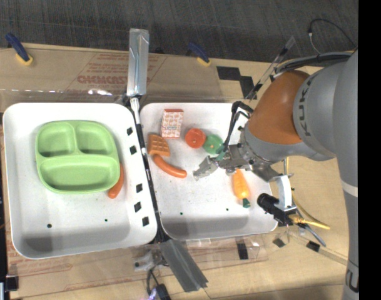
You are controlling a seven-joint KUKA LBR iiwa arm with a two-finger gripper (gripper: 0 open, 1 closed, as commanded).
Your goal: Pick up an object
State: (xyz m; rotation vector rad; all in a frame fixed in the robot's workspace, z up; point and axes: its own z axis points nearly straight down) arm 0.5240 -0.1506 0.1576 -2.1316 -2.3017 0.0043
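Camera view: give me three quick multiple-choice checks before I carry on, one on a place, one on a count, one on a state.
1. Where is the green tray?
A. left bin
B. right bin
C. on the cardboard

2. How many compartments does the tray have?
A. two
B. three
C. five

3. How does the gripper stand?
A. gripping the tomato
B. over the right bin, holding nothing
C. above the left bin

Answers: 1 A, it lies in the left bin. 2 B, two small above one long. 3 B, it hangs over bare floor of the right bin, the tomato apart.
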